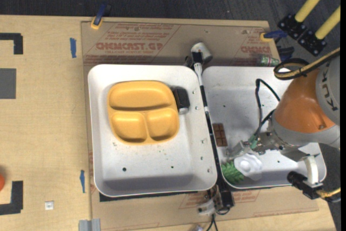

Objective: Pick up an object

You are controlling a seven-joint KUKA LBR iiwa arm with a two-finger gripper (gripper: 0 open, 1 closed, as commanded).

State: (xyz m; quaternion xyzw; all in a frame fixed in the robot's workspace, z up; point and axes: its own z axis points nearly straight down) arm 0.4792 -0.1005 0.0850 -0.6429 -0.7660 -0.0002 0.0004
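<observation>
Gripper [250, 147] sits low in right bin [238, 89], just above white object [250, 165] and green item [231, 172] — nothing lifted yet. Opening of the tool: cannot tell. Left bin [102, 132] — yellow tray [143, 111], dark block [181, 99] untouched. Grasp and lift remain.

A: Where is the camera sitting?

B: It is hanging above the bench [43, 132], looking down at a slant, and taking in both the left bin [102, 132] and the right bin [227, 84] side by side.

A: How near is it standing?

B: Far enough that it is catching the bench's far edge and dark floor beyond it. The arm [308, 111] is entering from the right edge, over the right bin's near corner.
</observation>
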